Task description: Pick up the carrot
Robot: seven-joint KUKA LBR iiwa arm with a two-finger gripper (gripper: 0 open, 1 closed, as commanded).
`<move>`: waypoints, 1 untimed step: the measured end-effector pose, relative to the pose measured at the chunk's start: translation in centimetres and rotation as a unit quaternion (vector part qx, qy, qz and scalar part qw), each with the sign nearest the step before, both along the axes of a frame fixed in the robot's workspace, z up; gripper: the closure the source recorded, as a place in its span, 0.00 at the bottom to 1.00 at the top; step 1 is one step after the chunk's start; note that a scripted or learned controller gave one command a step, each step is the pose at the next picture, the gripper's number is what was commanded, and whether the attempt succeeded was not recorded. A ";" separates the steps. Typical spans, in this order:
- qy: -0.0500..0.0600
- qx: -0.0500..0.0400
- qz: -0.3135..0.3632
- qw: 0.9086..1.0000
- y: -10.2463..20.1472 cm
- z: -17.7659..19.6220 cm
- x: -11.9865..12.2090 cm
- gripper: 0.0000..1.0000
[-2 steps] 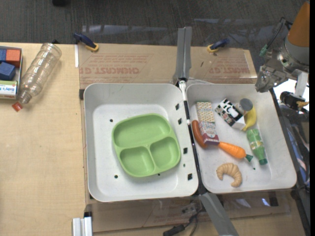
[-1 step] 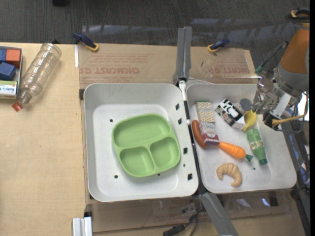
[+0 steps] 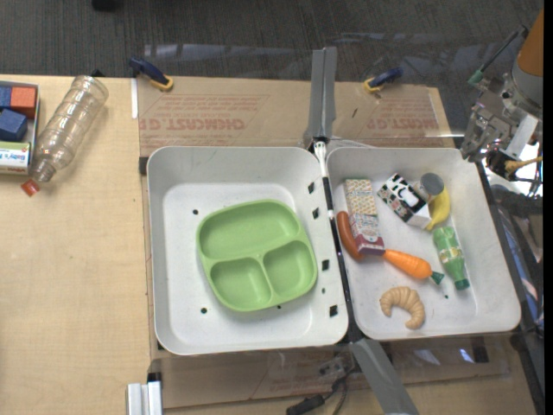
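Carrot (image 3: pixel 407 264) lies in the right white bin (image 3: pixel 497 318) on a cardboard-covered bench (image 3: pixel 216 111).

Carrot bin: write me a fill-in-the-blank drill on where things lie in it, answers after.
1. The carrot lies in the ____ bin.
2. The croissant lies nearer the view's ____ edge than the carrot.
3. The divided plate in the left bin is coloured ____.
4. The hand is above the right bin's ____ corner.

Answers: right; bottom; green; top right
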State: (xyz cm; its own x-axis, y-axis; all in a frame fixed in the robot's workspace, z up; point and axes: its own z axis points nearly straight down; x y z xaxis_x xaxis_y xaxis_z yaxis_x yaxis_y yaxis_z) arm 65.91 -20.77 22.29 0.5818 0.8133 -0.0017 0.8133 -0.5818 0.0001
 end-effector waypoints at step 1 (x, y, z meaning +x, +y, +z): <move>0.002 0.001 -0.094 0.996 0.1 -2.4 -9.4 1.00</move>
State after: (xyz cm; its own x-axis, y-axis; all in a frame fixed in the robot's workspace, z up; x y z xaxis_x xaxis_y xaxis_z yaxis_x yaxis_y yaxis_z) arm 56.53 -20.67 19.90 0.7244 0.6894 -0.0023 0.6894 -0.7244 -0.0037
